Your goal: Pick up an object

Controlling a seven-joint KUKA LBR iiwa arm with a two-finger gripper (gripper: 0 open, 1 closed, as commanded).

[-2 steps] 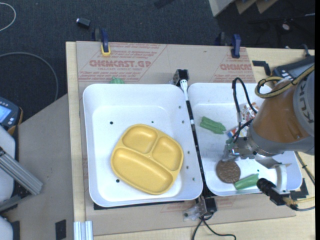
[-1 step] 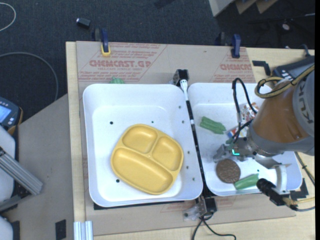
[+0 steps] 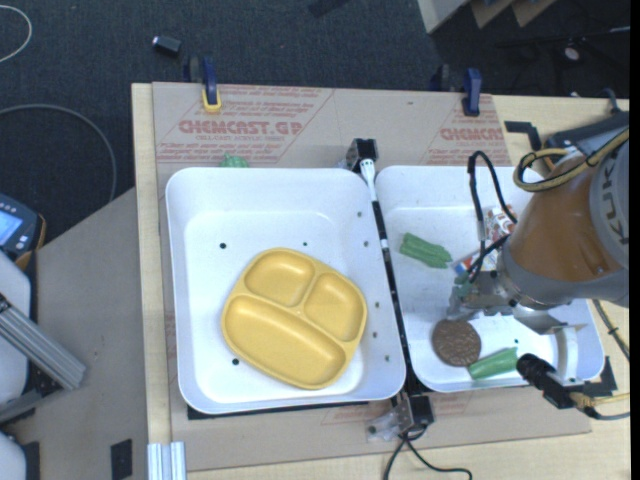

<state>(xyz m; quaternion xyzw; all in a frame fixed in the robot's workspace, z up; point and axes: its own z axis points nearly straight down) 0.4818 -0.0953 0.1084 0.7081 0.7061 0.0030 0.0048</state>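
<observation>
Sitting in the right bin (image 3: 430,373) is a brown disc (image 3: 456,343), with one green piece (image 3: 492,364) touching its lower right and another green piece (image 3: 425,251) up-left of it; gripper (image 3: 466,300) hovers just above the disc, can't tell its state; left bin (image 3: 190,268) holds a yellow divided plate (image 3: 293,316).

Position: fixed above the pale wooden bench (image 3: 300,118), high enough to take in both bins.
Direction: looking down at a slant, far edge of bench at top.
Coverage: left shallow white plastic bin (image 3: 190,268) and right shallow white plastic bin (image 3: 420,193) side by side; dark floor beyond.
Arm entry: grey arm with orange band (image 3: 560,233) from the right.
</observation>
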